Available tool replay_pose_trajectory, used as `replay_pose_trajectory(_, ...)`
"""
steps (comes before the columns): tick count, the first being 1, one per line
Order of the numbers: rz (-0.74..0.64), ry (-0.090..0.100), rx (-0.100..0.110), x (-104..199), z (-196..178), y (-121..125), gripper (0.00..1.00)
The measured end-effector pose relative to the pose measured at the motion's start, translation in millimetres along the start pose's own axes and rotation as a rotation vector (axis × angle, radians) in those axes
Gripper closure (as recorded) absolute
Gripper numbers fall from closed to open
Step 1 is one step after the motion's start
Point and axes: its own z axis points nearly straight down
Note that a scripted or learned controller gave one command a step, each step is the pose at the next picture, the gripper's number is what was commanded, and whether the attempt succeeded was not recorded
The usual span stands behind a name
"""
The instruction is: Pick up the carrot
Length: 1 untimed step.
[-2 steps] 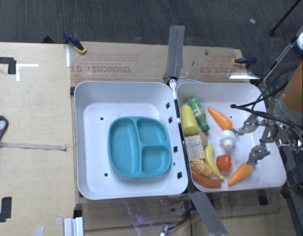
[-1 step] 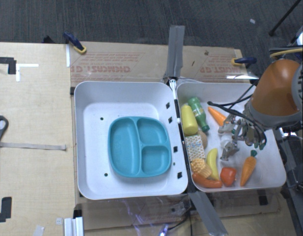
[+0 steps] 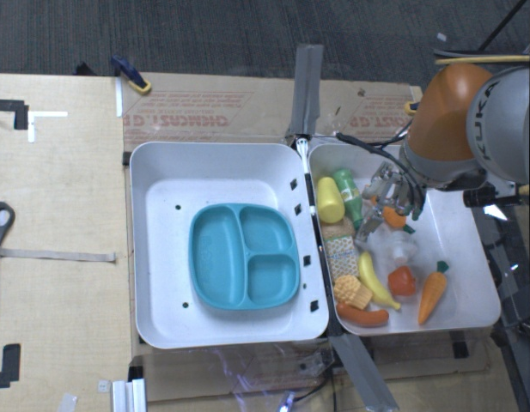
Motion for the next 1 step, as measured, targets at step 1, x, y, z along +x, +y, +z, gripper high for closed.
replay_pose_trajectory(1, -0.004, -0.001, 0.001, -0.3, -9.9, 1.0, 1.00)
